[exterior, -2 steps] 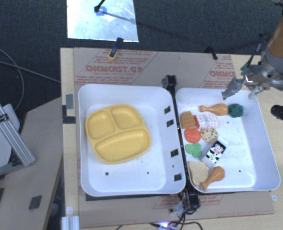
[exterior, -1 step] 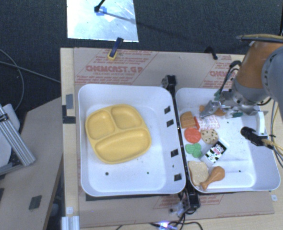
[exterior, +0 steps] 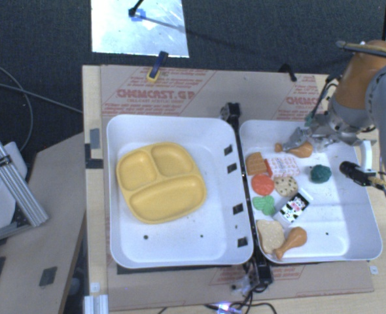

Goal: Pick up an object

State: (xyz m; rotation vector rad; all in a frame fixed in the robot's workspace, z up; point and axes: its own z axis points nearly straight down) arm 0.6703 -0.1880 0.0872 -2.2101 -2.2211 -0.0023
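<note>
At the bottom of the frame, in the right bin (exterior: 360, 241), a toy drumstick (exterior: 290, 239) lies by a slice of bread (exterior: 268, 231). Above them sit a black and white block (exterior: 294, 207), a green piece (exterior: 264, 205), a cookie (exterior: 285, 186), a red tomato (exterior: 262, 184) and a dark green lump (exterior: 320, 173). They lie crowded near the bin's left wall. The left bin (exterior: 124, 241) holds a yellow tray (exterior: 160, 182). Higher, at the upper right, the gripper (exterior: 300, 137) hangs just over a second drumstick (exterior: 301, 150), likely the thing to pick. Whether the jaws are open or closed cannot be told.
</note>
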